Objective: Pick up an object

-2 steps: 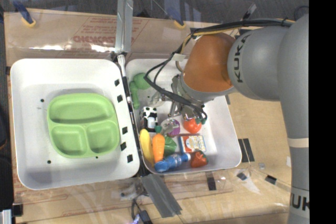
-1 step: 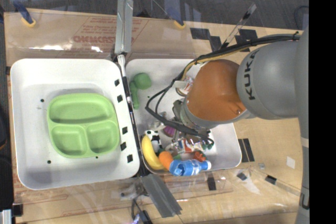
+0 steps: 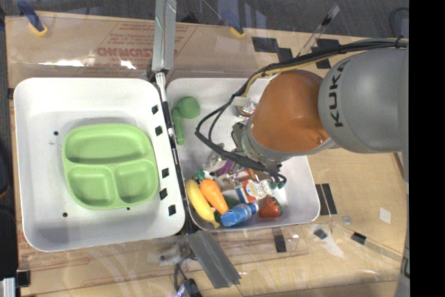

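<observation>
Toys crowd the near end of the right bin (image 3: 295, 83): a banana (image 3: 197, 198) and a carrot (image 3: 213, 195) lie side by side, long axes running from upper left to lower right, with a blue bottle (image 3: 238, 215) below them and a red piece (image 3: 270, 208) just beside it. A small carton-like item (image 3: 256, 188) sits above these, partly under the arm. A green toy (image 3: 183, 112) lies apart along the bin's left wall, its long axis roughly up and down the view.

The arm (image 3: 327, 108) hangs over the bin's middle, its orange band covering the wrist. The gripper (image 3: 245, 165) is hidden beneath it among cables, so I cannot tell how it is set, nor whether it holds anything.

The pile lies just below and slightly left of the wrist, much nearer than the green toy. A pick there would likely need only a short drop.

The left bin (image 3: 35, 108) holds a green tray (image 3: 108, 165), well apart from the arm.
</observation>
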Robot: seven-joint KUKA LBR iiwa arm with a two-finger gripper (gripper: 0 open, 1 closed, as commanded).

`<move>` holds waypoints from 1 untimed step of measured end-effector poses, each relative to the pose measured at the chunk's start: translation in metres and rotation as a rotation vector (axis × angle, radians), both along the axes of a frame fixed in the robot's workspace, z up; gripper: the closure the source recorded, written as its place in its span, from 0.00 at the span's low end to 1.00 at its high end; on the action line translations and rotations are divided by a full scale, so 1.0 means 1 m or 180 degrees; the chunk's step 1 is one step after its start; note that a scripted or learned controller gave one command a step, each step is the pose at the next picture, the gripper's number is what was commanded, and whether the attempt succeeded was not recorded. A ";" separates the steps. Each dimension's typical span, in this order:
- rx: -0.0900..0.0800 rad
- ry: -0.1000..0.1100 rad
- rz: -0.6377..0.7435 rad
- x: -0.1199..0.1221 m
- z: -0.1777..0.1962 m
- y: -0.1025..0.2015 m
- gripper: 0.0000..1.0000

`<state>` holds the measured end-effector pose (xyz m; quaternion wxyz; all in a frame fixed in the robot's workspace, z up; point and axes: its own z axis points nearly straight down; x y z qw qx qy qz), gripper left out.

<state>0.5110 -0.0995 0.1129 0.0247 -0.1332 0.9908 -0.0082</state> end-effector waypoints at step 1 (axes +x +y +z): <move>0.0009 0.0032 0.0003 -0.003 -0.002 0.001 0.00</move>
